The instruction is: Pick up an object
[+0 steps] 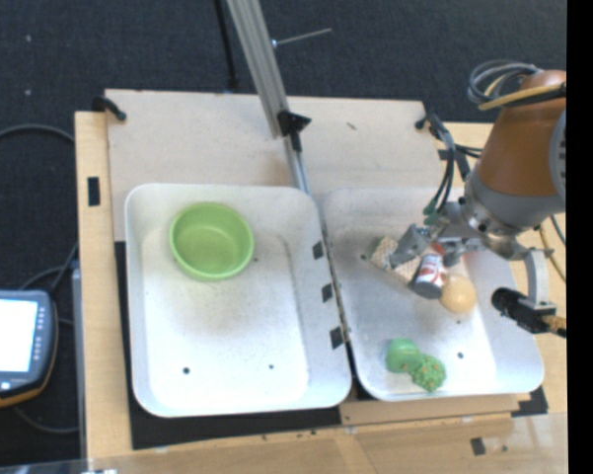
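Reaching into the right bin point(513, 363), claw point(429, 255) sat over a red-white can point(430, 275); finger state untellable. Grasp step; next needed a firm close, then lift.

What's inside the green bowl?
The bowl sits in the left bin. All you can see inside is its own green bottom. Its near wall hides a thin strip of the inside.

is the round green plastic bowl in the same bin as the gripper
No, the round green plastic bowl sits in the left bin; the gripper is over the right bin.
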`<state>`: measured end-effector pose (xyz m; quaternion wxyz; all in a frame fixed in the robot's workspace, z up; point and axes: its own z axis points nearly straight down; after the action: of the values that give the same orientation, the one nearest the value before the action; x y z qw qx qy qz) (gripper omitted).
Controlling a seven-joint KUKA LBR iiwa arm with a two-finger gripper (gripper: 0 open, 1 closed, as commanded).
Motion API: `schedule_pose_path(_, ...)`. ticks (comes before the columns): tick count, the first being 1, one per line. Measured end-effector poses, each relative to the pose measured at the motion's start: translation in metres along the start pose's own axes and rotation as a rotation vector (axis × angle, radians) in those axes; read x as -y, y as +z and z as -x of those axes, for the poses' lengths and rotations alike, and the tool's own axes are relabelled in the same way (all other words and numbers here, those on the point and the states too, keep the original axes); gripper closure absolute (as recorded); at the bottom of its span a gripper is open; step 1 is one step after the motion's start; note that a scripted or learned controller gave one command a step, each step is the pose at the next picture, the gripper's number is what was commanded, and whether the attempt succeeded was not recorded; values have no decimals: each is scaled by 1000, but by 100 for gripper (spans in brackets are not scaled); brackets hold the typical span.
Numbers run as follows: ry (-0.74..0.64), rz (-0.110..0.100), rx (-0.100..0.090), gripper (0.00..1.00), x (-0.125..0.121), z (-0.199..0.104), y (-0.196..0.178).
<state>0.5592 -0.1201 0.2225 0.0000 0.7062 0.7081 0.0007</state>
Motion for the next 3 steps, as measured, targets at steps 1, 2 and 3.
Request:
schedule_pose_path(1,1,1,0,0,0,0,0)
schedule_pose_path(2,4,-6,2,0,-2,-2,63)
schedule_pose_path(3,4,-5,2,0,-1,-1,115)
